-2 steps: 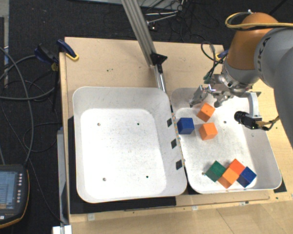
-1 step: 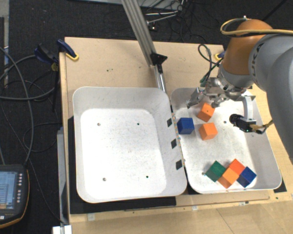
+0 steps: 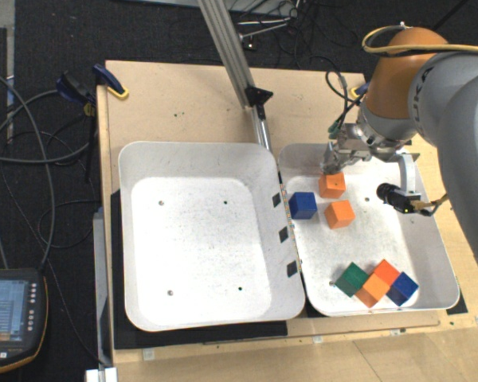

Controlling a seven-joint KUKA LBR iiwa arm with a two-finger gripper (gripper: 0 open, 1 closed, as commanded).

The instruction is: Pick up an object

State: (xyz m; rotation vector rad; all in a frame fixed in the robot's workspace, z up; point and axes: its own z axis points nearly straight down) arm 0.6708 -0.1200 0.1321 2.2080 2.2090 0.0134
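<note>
A grey robot arm reaches into the right bin [image 3: 430,237]. Its gripper [image 3: 333,165] hangs directly above an orange cube [image 3: 331,185], seemingly touching its top; whether the fingers are wide or narrow cannot be told. Beside that cube sit a blue cube [image 3: 303,205] and another orange cube [image 3: 339,214]. Well apart, nearer the camera, four more cubes cluster together.
</note>
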